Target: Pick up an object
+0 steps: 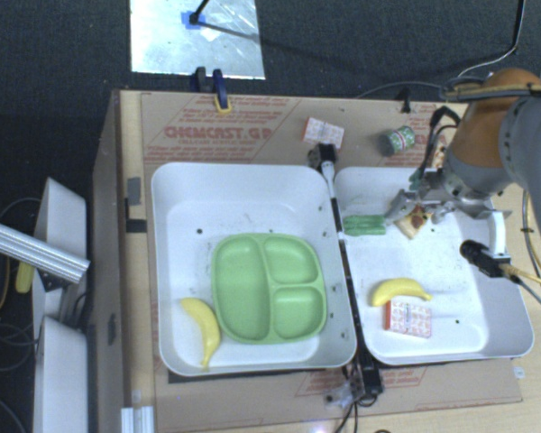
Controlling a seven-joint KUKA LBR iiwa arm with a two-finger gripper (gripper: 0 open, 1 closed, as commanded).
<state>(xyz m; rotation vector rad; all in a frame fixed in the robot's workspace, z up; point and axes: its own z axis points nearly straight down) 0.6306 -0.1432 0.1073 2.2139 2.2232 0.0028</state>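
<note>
Camera view: the gripper (pixel 418 207) sits low at the right bin's (pixel 505 332) far edge, 2 fingers closed around a small tan object (pixel 409 225); a banana (pixel 400 290) lies nearer the bin's front edge.

The claw (pixel 413 213) sits low in the right bin (pixel 500 332), a tan object (pixel 409 225) between its fingers.

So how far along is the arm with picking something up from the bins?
Nothing looks lifted yet. The gripper is low in the right bin, at a small tan object near the green block; whether it has a grasp isn't clear. Still left: secure and raise an object. The banana and red-patterned packet lie untouched.
</note>
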